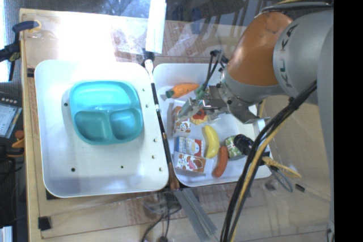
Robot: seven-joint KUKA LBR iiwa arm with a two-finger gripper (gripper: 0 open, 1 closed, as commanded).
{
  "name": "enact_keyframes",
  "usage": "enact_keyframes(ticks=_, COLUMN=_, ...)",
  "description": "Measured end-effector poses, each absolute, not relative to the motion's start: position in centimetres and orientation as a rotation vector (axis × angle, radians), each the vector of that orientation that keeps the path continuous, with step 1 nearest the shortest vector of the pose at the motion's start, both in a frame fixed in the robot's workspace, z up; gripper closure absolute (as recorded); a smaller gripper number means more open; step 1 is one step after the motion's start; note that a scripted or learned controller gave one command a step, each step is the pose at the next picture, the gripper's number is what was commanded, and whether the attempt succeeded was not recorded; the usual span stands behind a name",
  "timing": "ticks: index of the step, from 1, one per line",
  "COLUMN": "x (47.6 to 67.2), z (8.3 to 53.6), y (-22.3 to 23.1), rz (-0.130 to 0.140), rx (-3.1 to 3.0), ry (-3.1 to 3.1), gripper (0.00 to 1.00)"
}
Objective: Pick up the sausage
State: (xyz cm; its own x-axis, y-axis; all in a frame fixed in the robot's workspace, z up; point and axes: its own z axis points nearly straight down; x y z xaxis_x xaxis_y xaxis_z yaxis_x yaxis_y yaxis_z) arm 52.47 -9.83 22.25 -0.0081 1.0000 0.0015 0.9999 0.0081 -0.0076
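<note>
Job: pick up the sausage (220, 162).
Sausage: red-brown and long, lying flat in the right bin (176, 73), just below and to the right of the banana (211, 140), so close as to look like touching it.
Gripper (194, 106): hanging up and to the left of the banana, well apart from the sausage, over a small red and yellow thing (198, 117).
Gripper grip: cannot tell if wide or narrow, too dark and mixed up there; no sausage in it.
Carrot (184, 89): farther up from the banana than the gripper, near the back wall of the bin.
Packets (189, 146): just left of the banana, one below the other.
Blue plate (108, 110): far to the left of the banana, in the left bin (57, 167).
Step now: most likely getting into place; grab not yet done, sausage lying free.
Next move: probably go past the banana, down and to the right, stop over the middle of the sausage, turn to pinch across its thin side, go down, squeeze, lift.
Watch out: banana right beside the sausage, easy to bump or grab by mistake.
</note>
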Motion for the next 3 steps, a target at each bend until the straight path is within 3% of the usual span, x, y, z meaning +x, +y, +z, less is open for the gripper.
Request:
enact_keyframes(ticks=1, x=52.8, z=12.7, y=-18.2, rz=0.005, rx=-2.154, ry=-2.282, gripper=0.00)
enact_keyframes(ticks=2, x=48.1, z=9.8, y=-20.9, rz=-0.012, rx=-2.104, ry=-2.344, gripper=0.00)
enact_keyframes(ticks=3, x=48.2, z=10.9, y=-20.9, rz=-0.012, rx=-2.096, ry=-2.351, gripper=1.00)
